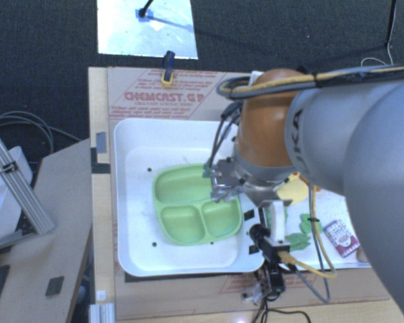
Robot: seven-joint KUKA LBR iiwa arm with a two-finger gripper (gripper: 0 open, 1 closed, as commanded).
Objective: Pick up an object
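Cardboard (163,94) printed "CHEMCAST", white bin (131,200), green divided tray (192,207); claw (219,184) state unclear

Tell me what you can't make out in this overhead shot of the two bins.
- Gripper: its fingers sit behind the wrist over the green divided plate, so their state is unclear.
- Right bin: largely covered by the arm.
- Yellow object: mostly hidden by the arm, shape unclear.
- Red packet: print too small to read.
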